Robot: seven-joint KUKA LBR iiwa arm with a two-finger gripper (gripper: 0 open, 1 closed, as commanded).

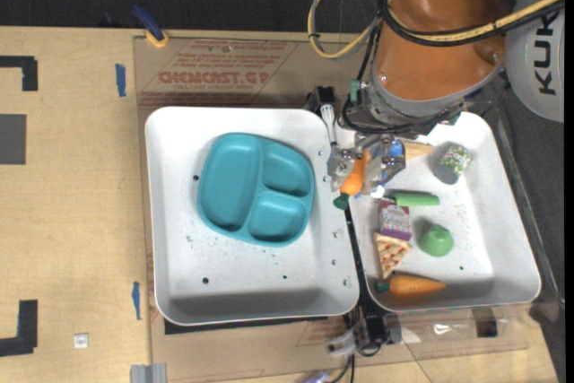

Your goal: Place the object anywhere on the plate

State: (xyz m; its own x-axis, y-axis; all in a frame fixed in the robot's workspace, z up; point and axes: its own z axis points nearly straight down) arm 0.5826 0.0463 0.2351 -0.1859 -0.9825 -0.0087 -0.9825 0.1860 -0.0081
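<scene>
I've got a small orange carrot (353, 178) pinched between the fingers of my claw (362, 168), up over the dividing walls where the two bins meet, near the right bin's (502, 193) left edge. The teal plate (256, 188) lies in the middle of the left bin (170, 220), just beside me. In the right bin: green tube (411, 199), green ball (437, 240), pizza slice (389, 253), a second carrot (414, 285) at the front edge.
</scene>
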